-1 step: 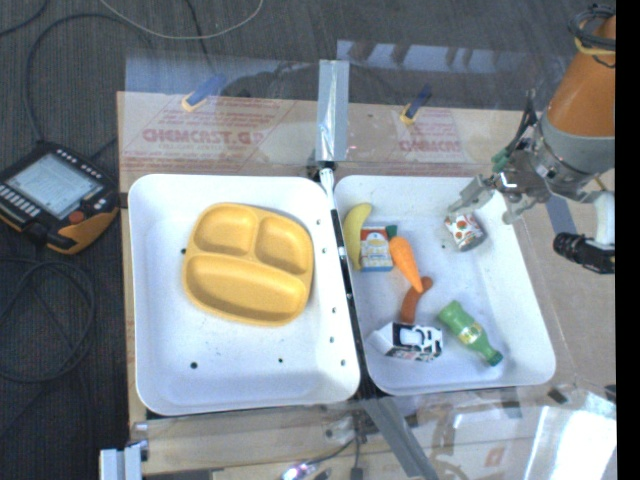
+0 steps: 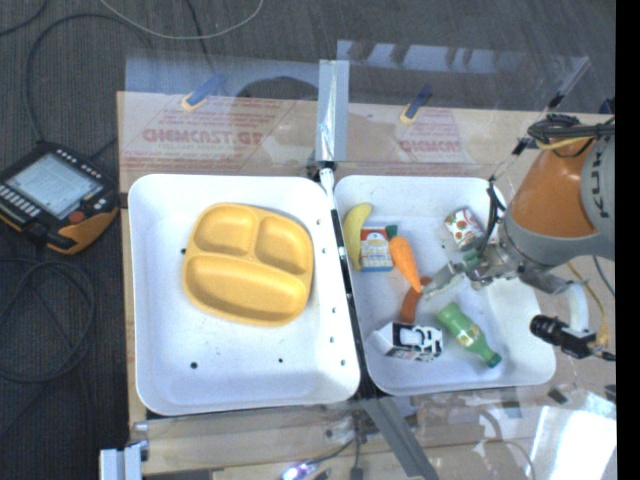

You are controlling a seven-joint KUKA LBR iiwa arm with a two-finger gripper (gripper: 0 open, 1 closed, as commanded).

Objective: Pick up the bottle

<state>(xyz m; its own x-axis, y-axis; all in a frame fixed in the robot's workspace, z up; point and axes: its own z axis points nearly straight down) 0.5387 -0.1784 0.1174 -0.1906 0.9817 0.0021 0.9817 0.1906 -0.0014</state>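
The green bottle point(image 2: 468, 334) lay tilted in the right bin point(image 2: 520, 373), just below and apart from the claw point(image 2: 447, 277), whose fingers stood apart, holding nothing, beside the carrot point(image 2: 405, 260).

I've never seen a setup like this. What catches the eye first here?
Probably the big yellow divided tray sitting alone in the left bin. Next, the grey and orange arm reaching over the right bin, where a green bottle, a carrot and a banana lie scattered.
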